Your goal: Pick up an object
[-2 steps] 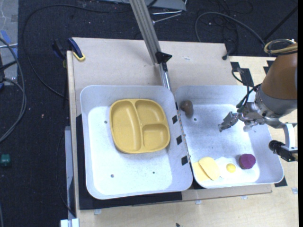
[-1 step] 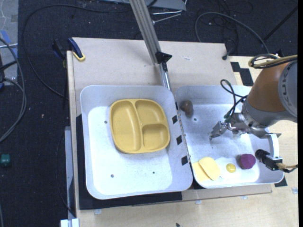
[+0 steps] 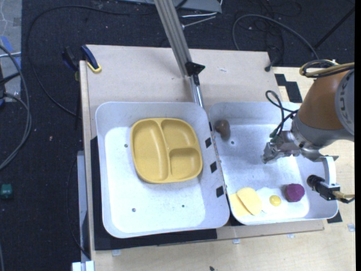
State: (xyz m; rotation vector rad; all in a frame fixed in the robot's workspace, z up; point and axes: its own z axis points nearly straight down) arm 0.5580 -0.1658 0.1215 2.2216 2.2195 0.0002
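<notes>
The two-finger metal gripper (image 3: 272,151) is seen above the right shallow white bin (image 3: 248,134). A round purple object (image 3: 294,192) is seen nearby; whether the claw is open cannot be told

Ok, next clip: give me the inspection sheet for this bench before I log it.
Surface: wooden bench bearing a left bin and a right bin.
Job's things: yellow divided tray in left bin; brown lump, pale yellow pieces, small yellow ball and purple ball in right bin.
Clutter: blue-and-yellow clamp at bench corner.
Grippers: gripper over right bin, apart from every object.
Cables: black cable on the floor.
Surroundings: dark floor, metal pole.
</notes>
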